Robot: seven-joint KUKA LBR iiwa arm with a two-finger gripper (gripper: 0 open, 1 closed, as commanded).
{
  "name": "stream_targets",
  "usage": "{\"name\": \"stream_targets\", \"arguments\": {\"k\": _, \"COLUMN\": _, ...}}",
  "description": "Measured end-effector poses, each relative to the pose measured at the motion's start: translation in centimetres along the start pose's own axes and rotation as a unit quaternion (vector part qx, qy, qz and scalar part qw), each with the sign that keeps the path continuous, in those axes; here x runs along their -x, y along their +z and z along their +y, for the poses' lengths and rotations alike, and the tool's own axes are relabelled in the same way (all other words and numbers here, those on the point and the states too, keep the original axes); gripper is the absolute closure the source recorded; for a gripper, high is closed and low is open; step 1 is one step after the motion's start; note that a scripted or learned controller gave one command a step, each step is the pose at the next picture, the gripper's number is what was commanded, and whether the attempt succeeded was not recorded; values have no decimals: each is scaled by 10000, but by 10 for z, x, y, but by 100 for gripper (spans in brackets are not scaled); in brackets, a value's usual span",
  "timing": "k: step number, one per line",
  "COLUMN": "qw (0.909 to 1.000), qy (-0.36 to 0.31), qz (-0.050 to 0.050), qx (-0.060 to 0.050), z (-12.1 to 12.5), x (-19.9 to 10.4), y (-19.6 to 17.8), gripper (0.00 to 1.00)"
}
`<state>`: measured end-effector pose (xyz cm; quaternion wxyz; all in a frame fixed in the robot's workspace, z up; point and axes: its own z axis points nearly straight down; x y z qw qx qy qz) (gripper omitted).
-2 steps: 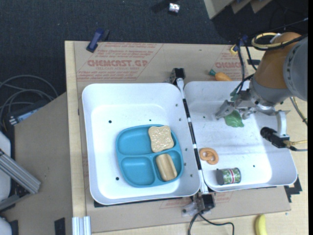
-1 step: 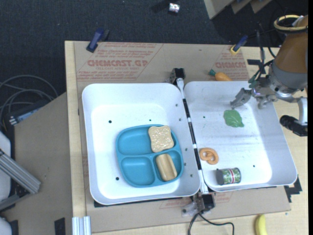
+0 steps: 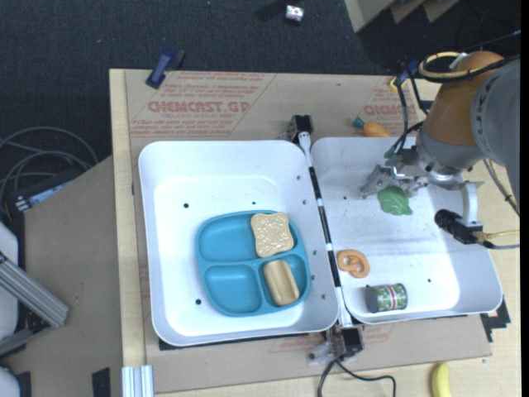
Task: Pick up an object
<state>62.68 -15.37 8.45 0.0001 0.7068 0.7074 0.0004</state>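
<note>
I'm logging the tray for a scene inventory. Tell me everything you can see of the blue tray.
The blue tray is a rounded, plastic-looking plate with three compartments, lying flat in the left bin, toward its near side. Its upper right compartment holds a tan slice of bread; the lower right one holds a brown bread roll. The gripper is over the right bin, away from it.

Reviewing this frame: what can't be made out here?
- Gripper fingers: the wrist above hides whether they close on the green object.
- Green object: upper part covered by the gripper.
- Can: label too small to read.
- Yellow object: cut off by the bottom edge.
- Orange item on the bench: too small to identify.
</note>
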Motion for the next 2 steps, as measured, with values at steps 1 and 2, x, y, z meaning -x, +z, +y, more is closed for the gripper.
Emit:
{"name": "stream_targets", "arguments": {"k": 1, "qw": 10000, "qy": 5, "qz": -3, "qx": -8, "z": -7, "x": 18, "y": 0, "gripper": 0}}
{"name": "stream_targets", "arguments": {"k": 2, "qw": 10000, "qy": 4, "qz": -5, "qx": 4, "z": -6, "x": 18, "y": -11, "gripper": 100}}
